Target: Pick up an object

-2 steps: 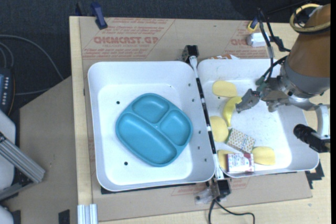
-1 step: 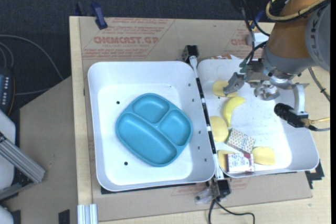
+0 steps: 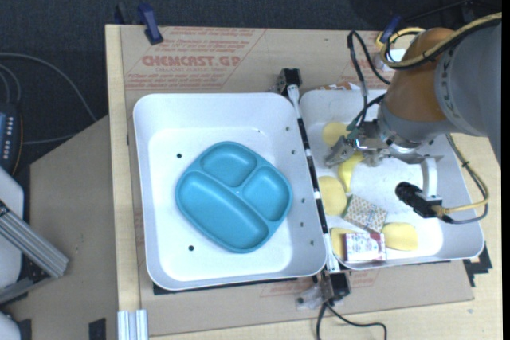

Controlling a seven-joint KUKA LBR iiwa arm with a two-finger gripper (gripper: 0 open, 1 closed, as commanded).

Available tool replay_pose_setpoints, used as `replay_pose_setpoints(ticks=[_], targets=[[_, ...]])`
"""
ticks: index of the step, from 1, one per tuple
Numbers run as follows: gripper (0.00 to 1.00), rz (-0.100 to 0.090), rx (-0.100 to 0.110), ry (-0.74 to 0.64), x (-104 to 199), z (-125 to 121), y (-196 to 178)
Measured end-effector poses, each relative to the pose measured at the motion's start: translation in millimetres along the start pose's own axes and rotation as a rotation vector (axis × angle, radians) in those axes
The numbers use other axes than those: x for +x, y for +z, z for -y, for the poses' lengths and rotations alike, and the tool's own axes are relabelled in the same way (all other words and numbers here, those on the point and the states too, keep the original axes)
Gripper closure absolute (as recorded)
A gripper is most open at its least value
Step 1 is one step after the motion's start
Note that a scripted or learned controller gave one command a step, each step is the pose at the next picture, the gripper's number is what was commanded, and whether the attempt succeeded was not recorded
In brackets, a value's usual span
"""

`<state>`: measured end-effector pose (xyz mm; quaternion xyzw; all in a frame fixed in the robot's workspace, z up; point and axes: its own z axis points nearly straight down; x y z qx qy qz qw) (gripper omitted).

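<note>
The claw (image 3: 356,147) hangs low over the right bin (image 3: 454,247), its metal tips among a cluster of yellow pieces (image 3: 335,171) near the bin's left wall; whether it is wide or narrow I cannot tell, since the wrist hides much of it and nothing is plainly held. The likeliest target is that cluster: smooth, rounded, glossy lumps that look like moulded plastic or foam toy food, probably light and fairly stiff, and apt to roll or squirt out sideways under a pinch. A hold across the narrow middle of one lump, square to its long axis, seems safest. Nearer the front edge lie a patterned packet (image 3: 366,212), flat and probably crinkly, a small red and white carton (image 3: 362,247) with firm flat faces that should suit a pinch well, and another yellow lump (image 3: 401,236). The left bin (image 3: 159,131) holds a blue divided plate (image 3: 232,195), a rigid, slick, shallow shape with raised ribs, awkward except at its rim. Both bins sit on the worktop (image 3: 199,52), a pale board with red printing.
</note>
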<state>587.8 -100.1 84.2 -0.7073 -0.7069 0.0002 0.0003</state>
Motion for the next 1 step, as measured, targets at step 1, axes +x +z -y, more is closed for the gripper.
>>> replay_pose_setpoints(ticks=[1], targets=[[1.0,0.0,-0.002,0.001,0.0,-0.6,-10.3]])
